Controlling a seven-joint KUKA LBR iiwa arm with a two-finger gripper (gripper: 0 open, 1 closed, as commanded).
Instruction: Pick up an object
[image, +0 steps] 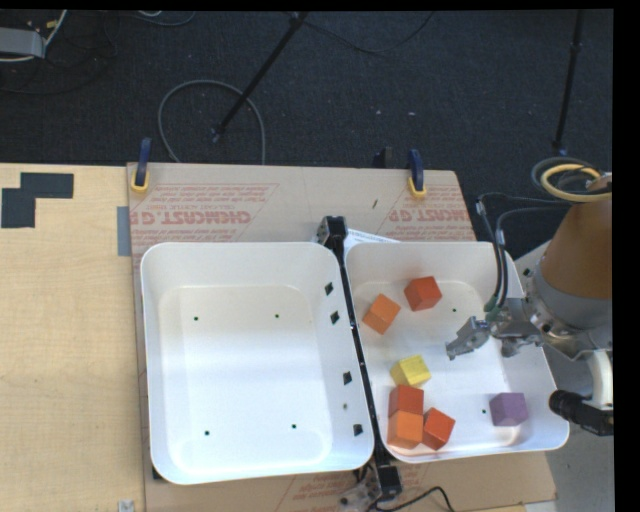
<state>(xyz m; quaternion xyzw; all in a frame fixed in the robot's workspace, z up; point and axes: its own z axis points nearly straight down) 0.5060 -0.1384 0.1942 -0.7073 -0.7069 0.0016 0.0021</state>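
Nothing picked up yet. End effector (462, 343) hangs over right bin (530, 425), near yellow block (411, 371); prob. empty, can't tell if open.

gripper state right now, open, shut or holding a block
Gripper: over the right bin, above bare floor right of the yellow block; nothing between its fingers; open or shut cannot be told.
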